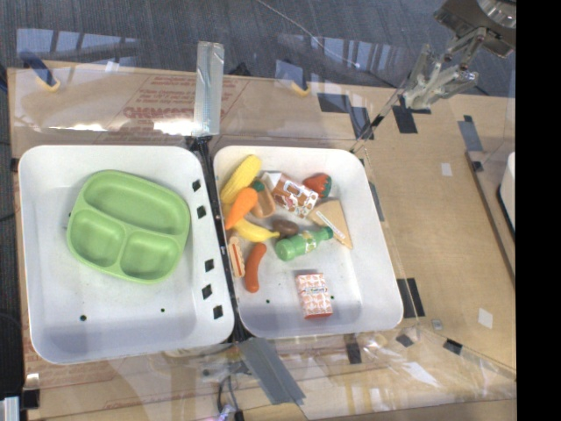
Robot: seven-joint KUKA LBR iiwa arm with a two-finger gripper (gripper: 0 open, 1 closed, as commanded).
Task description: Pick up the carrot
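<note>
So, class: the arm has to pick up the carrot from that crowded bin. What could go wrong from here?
1. The carrot lies wedged between the corn cob and a banana, so the fingers may catch a neighbour instead.
2. It sits close to the right bin's left wall, leaving little room on that side.
3. The gripper is far off, above the bench, so the approach must be well aimed.

A brown bench top [438,226] under clear plastic sheeting, held with grey tape strips [209,86], stands on dark blue-grey carpet [131,3]; light glares off the plastic near the far edge
</note>
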